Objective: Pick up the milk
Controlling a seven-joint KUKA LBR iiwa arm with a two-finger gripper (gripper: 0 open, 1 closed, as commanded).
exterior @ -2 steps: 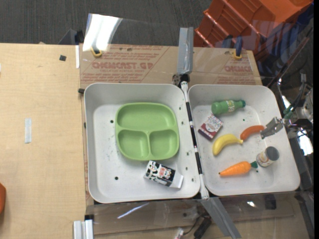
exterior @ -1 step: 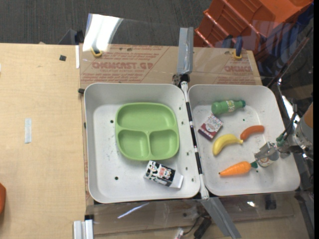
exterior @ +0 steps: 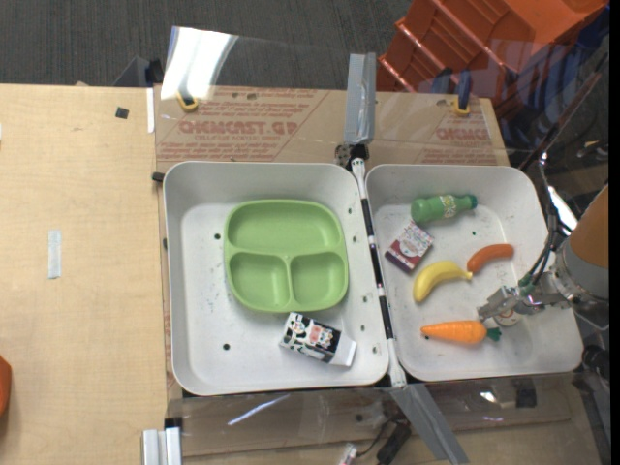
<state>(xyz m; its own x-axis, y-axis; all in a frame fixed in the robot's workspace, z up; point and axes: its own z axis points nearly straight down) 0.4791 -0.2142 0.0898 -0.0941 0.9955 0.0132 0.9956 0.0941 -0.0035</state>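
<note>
Milk carton (exterior: 318,339) lies on its side in the left bin (exterior: 190,260), near edge, just in front of the green divided plate (exterior: 287,255) and touching or almost touching its near rim. Right bin (exterior: 542,352) holds a green bottle (exterior: 442,207) at the far side, a small dark red box (exterior: 409,246) left of centre, a banana (exterior: 439,278), an orange sausage-shaped piece (exterior: 489,256) and a carrot (exterior: 455,332) toward the near side. Gripper (exterior: 506,307) sits low over the right bin, just right of the carrot's leafy end, well apart from the milk; nothing visible between its fingers. Finger spacing: cannot tell, too small and blurred.
</note>
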